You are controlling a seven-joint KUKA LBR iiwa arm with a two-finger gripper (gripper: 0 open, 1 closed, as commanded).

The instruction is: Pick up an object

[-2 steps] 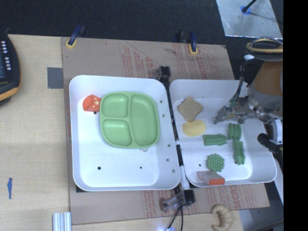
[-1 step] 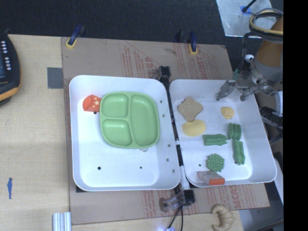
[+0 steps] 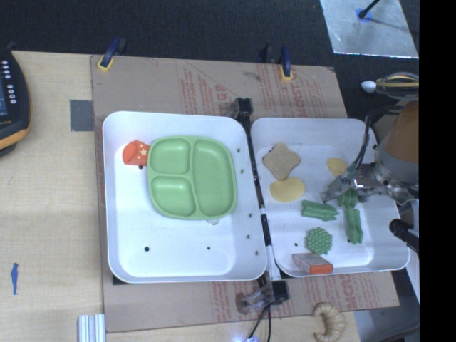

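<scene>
Beside the green bean (image 3: 318,210), the jaws (image 3: 340,189) hang spread, gripping nothing.

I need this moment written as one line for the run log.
arm: over right bin | gripper: low, beside green pieces | held: nothing seen | left bin: green tray, red item

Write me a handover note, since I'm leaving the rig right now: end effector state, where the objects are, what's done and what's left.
End effector: low in the right bin, beside a green piece; grasp state unclear.
Right bin: bread slice, yellow disc, small yellow piece, green pods, green round piece, orange block.
Left bin: green divided plate, red piece.
Done: nothing visibly lifted.
Left: grasp and lift one object.
</scene>
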